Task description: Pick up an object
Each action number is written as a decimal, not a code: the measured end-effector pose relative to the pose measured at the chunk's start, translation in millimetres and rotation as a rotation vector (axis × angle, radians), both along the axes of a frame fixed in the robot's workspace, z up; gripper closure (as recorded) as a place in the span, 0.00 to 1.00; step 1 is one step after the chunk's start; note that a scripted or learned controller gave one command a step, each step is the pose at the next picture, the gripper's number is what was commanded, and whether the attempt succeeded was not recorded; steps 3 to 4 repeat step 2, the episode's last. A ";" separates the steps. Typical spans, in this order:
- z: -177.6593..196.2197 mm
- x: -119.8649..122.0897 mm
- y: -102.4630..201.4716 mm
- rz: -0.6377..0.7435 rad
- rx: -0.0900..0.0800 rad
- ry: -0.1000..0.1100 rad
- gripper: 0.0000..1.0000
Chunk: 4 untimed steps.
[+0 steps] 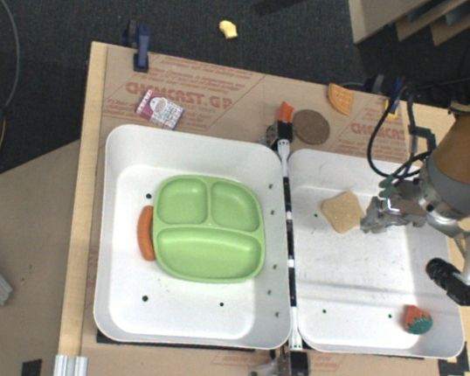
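A tan, bread-like piece (342, 211) lies in the upper left part of the right bin (345, 329). My gripper (374, 217) hangs just right of it, low over the bin floor, close to the piece's edge. A small red and teal toy (416, 320) rests near the right bin's front right corner. In the left bin (113, 287) sits a green divided plate (208, 228), with an orange sausage-shaped thing (147, 232) lying along its left side.
Outside the bins, on the cardboard, are a brown disc (311, 127), an orange wedge (340, 98), a small printed packet (159, 109) and a blue clamp (139, 46). A yellow bit (229, 29) lies on the dark floor beyond.
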State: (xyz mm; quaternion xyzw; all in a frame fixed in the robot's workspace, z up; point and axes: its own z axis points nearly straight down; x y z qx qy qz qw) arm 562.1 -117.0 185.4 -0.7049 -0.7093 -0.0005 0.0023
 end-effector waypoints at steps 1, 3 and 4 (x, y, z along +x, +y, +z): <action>11.6 0.8 -4.4 -0.005 -0.004 -0.006 1.00; 21.7 1.6 -4.2 -0.004 -0.005 -0.009 1.00; 21.7 1.6 -4.2 -0.004 -0.005 -0.009 1.00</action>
